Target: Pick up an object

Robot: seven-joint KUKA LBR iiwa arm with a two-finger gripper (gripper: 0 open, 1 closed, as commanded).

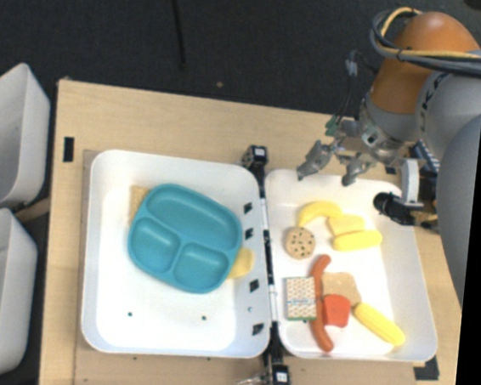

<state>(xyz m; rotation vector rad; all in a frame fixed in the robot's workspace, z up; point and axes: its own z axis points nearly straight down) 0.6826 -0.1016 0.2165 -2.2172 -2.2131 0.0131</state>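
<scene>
The gripper (332, 166) hangs open with nothing in it over the back edge of the right bin (422, 292), where toy food like a cookie (300, 241) lies, and the blue plate (184, 238) hides part of a yellow thing (242, 264).

Right white bin (403, 273) contains: curved yellow banana (318, 211), round brown cookie (300, 242), long red sausage (321, 303), yellow lemon-shaped piece (380, 323). All lie flat. Left white bin (97, 300) holds a blue compartment plate (186, 238), upright.

No readable text, labels, brands, numbers or signs on anything
</scene>
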